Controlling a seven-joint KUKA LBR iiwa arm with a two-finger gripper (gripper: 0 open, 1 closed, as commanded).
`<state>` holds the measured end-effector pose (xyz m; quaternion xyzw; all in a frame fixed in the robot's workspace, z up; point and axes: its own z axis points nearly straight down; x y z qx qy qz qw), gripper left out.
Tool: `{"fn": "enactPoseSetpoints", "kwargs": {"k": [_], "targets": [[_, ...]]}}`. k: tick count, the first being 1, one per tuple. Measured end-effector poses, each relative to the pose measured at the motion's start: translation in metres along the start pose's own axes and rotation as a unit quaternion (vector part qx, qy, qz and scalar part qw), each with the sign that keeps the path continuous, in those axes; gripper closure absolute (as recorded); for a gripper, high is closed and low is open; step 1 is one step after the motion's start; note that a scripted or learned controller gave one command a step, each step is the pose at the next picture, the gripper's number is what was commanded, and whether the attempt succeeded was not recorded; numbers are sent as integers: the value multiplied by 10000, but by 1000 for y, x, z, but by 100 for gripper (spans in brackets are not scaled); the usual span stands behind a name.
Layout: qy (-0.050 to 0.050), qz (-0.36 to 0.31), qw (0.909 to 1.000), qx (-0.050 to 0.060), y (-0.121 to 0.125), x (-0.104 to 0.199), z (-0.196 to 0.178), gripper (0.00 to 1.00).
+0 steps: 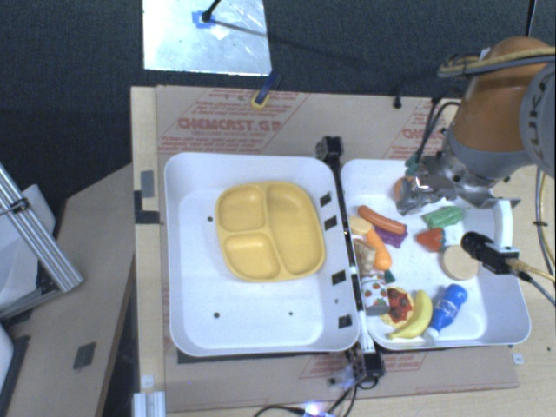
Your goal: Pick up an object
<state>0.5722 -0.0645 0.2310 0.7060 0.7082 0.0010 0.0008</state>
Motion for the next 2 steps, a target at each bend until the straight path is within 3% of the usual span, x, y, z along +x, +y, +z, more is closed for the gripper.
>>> {"fn": "enactPoseSetpoints", "kwargs": {"k": [2], "targets": [[-1, 6, 10000, 15, 1, -5, 15, 100]]}}
